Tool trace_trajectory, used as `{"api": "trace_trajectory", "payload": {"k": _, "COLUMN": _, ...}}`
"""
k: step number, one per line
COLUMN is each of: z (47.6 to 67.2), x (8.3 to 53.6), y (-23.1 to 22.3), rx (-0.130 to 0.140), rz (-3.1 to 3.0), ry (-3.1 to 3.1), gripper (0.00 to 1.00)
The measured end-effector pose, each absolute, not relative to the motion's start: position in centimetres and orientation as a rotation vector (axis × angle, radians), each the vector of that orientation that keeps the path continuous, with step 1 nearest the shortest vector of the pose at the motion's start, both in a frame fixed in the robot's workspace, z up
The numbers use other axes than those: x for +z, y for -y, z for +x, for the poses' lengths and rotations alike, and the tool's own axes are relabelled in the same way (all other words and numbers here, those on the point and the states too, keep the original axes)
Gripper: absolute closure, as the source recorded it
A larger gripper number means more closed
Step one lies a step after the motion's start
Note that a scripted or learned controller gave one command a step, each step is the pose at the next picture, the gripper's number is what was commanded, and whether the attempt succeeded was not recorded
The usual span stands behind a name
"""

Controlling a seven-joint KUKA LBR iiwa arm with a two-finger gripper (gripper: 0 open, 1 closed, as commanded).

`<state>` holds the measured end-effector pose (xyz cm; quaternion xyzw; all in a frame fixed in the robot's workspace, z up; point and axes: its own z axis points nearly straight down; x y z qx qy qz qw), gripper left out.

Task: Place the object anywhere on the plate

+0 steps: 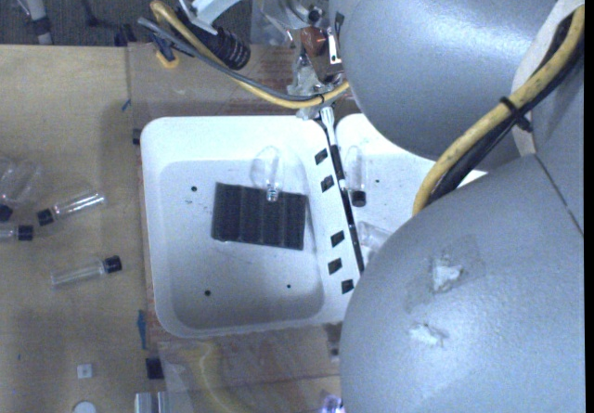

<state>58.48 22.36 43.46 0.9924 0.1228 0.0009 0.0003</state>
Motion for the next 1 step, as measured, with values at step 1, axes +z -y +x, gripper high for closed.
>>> {"api": "trace_trajectory", "payload": {"k": 1, "z": 61.01, "x": 43.44, "y": -22.55, "rx": -0.006, "rz": 2.973, "ry": -1.015, "gripper": 1.00}}
